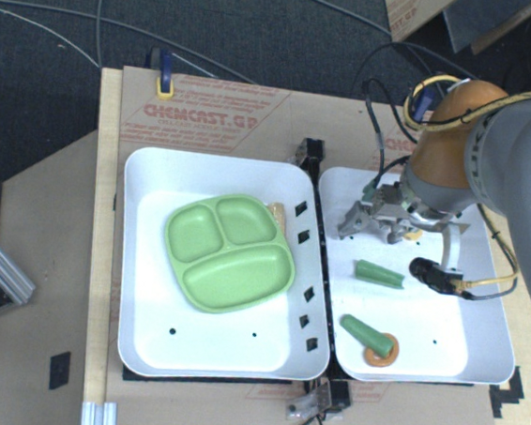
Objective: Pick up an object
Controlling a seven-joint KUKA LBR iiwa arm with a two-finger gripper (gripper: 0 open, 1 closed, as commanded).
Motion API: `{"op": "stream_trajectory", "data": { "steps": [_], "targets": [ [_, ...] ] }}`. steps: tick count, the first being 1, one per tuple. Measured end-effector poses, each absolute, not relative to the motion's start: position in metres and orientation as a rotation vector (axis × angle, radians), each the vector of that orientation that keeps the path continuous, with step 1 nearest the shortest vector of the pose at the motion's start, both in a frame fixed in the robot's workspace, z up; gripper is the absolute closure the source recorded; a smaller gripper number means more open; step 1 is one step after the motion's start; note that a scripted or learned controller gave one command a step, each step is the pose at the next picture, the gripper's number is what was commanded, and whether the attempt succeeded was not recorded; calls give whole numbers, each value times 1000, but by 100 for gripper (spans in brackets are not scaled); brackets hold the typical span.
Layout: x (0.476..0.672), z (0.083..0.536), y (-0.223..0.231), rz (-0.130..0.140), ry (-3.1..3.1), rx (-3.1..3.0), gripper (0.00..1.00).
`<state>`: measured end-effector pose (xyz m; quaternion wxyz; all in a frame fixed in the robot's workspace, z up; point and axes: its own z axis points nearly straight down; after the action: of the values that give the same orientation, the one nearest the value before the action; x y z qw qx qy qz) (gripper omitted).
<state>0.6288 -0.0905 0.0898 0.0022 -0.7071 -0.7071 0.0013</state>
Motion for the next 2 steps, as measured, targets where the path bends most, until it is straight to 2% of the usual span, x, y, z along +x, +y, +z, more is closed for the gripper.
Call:
{"op": "stream_trajectory", "data": {
  "steps": [1, 2],
  "targets": [
    [630, 104, -90, -2, -2220, -2221, 100],
    [633, 168, -93, -6, -2225, -2224, 100]
  ]
}}
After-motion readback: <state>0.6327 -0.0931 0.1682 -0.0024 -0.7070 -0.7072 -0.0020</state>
